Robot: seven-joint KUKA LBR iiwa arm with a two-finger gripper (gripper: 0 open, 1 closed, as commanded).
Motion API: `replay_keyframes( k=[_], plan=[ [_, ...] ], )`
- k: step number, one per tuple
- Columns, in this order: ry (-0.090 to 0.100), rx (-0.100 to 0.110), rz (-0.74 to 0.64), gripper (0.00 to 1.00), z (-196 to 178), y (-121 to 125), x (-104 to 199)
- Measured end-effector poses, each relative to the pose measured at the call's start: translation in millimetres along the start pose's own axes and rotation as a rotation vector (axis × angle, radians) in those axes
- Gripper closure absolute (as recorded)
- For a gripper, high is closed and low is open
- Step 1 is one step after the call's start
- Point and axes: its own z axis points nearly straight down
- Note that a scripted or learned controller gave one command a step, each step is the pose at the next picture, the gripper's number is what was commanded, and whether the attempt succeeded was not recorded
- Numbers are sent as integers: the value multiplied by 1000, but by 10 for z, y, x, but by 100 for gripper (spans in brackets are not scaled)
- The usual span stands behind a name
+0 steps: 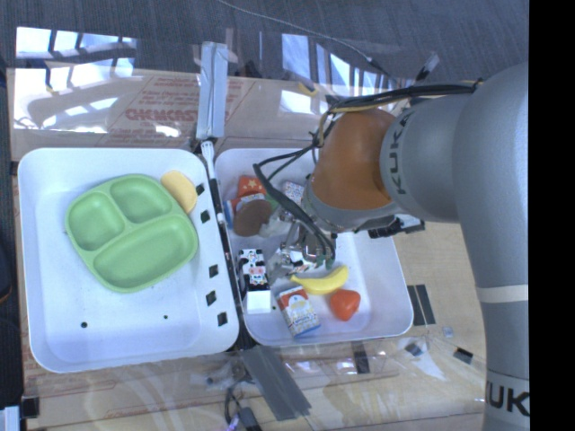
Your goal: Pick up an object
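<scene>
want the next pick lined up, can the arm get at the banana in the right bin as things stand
Probably yes: the banana lies uncovered on top in the right bin, with the gripper just beside it; the red tomato-like piece sits close.

My big grey arm (467,178) runs off the right side and the bottom of the picture, so I can't see all of it. My orange band (352,164) covers the top right part of the right bin (395,317). My gripper (301,257) sits low in the middle of that bin, too small and jumbled to make out. The brown thing (252,219) and the orange thing (248,189) above it are partly hidden, and I can't tell what they are.
</scene>
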Motion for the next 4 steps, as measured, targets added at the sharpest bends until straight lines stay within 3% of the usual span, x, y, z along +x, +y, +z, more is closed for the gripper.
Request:
replay_keyframes(
  k=[1, 2, 3, 4],
  plan=[
    [6, -2, -6, 100, -61, 21, 2],
    [2, -8, -98, 100, -338, -426, -208],
    [4, -10, -512, 100, -312, -524, -144],
    [4, -11, -512, 0, -312, -523, -144]
  ],
)
